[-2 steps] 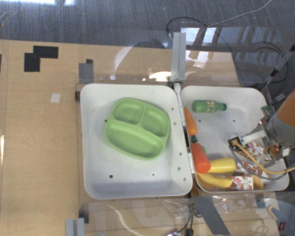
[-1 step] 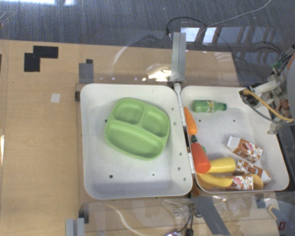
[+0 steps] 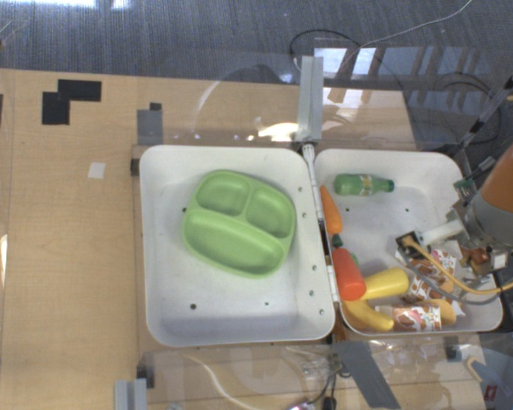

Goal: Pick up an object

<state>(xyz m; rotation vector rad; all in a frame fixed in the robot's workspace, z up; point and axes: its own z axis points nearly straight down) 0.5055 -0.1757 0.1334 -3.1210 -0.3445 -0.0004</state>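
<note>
The wooden bench (image 3: 60, 254) carries two white bins side by side. The left bin (image 3: 167, 314) holds a green divided plate (image 3: 239, 222), lying flat near its middle. The grey arm (image 3: 509, 199) reaches into the right bin (image 3: 427, 173), with its pincer (image 3: 477, 254) low at the bin's right side, above the snack packets (image 3: 427, 273). Whether it is released or clenched cannot be told.

Along the right bin's left wall lie a red bottle (image 3: 349, 274) and a carrot (image 3: 330, 212). A yellow bottle (image 3: 385, 282) touches the red one, with a banana (image 3: 368, 317) just below. A green bottle (image 3: 363, 184) lies apart near the back. Its pale label and the packets' print are too small to read.
</note>
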